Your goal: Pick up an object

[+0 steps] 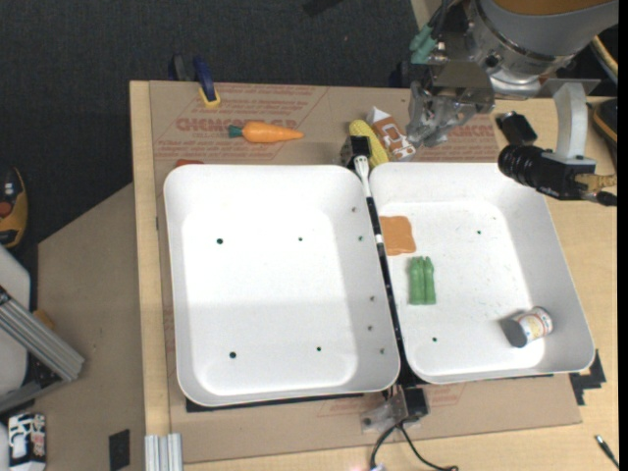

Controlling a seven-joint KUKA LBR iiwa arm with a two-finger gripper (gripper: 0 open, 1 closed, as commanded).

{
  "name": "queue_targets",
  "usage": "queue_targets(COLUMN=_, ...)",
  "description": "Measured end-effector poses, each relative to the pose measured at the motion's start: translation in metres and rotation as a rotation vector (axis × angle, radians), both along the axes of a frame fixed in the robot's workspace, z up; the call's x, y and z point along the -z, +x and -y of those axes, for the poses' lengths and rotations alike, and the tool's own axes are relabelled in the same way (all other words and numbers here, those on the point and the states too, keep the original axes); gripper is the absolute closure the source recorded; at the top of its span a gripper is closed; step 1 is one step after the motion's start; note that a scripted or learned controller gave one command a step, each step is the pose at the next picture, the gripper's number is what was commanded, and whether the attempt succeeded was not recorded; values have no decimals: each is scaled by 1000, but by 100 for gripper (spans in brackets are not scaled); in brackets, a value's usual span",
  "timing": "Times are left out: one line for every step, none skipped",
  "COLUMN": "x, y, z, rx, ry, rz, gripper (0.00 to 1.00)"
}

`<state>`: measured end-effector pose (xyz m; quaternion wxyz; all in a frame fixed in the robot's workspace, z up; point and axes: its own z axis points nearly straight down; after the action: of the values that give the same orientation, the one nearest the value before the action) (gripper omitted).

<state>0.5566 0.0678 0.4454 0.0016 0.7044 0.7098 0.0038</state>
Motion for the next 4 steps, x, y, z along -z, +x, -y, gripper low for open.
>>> queue_targets(x=115, y=-57, z=-38, rx=3, ry=-4, rz=-23, gripper=100)
queue_targets(x=79, y=-70, z=-38, rx=6, ry=-1, rz=-3, gripper=100)
queue_targets(x=60, y=-78, z=-93, rx=2, ry=0, rz=-4, gripper=100)
queue_targets(x=-34, y=-77, z=-136, rx=1, ry=4, rz=4, gripper=100)
